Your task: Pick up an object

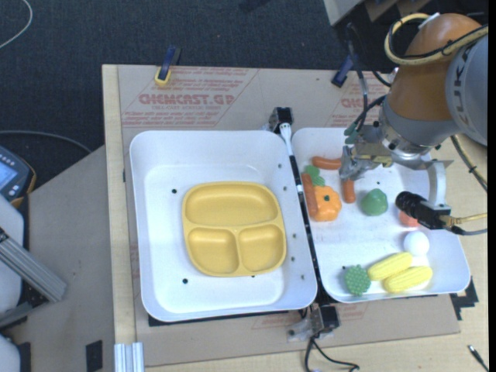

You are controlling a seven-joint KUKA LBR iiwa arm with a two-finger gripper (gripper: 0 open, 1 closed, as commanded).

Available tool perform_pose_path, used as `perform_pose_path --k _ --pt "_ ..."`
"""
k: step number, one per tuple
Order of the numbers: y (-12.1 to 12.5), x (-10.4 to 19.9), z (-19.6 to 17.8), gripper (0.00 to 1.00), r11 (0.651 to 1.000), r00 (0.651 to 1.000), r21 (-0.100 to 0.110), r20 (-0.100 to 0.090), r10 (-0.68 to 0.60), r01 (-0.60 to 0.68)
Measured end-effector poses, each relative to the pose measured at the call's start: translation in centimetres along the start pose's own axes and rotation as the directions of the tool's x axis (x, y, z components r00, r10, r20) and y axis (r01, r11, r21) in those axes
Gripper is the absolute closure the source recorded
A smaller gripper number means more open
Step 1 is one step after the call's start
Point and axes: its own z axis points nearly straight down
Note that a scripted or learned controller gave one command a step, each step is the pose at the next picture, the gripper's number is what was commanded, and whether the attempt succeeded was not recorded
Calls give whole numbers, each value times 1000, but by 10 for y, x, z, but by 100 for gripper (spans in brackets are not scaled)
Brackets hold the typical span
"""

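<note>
Where bench sheet (pixel 186 99) reads "CHEMCAST GP", gripper (pixel 350 169) hangs over sausage (pixel 349 191); long axis near-vertical in view; finger state indiscernible.

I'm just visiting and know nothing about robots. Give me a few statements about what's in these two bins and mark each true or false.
1. The yellow divided plate lies in the left bin. True.
2. The green ball sits inside the plate. False: it lies in the right bin.
3. The gripper hangs over the right bin. True.
4. The white egg lies in the left bin. False: it is in the right bin, just above the yellow corn.
5. The plate has three compartments. True.
</note>
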Motion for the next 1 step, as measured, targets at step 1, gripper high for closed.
perform_pose_path --k 1 --pt "29 57 -6 100 1000 1000 -2 0 -1 1"
